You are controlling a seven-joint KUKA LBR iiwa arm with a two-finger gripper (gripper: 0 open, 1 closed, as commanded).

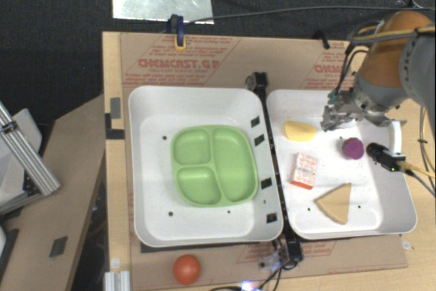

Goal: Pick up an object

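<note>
Right of centre in the frame, your gripper (332, 119) hangs over the right bin (402, 211), just beside the yellow piece (300, 131); nothing tells you how its grip stands. Below lie a purple ball (352, 148), a red-and-white box (305, 170) and a tan wedge (334, 203). At left, the other bin (146, 146) holds a green divided tray (213, 165).

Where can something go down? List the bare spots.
Left bin: floor all round the green tray. Right bin: near-right corner, beyond the wedge. Crowded around the yellow piece, purple ball, box and gripper.
</note>
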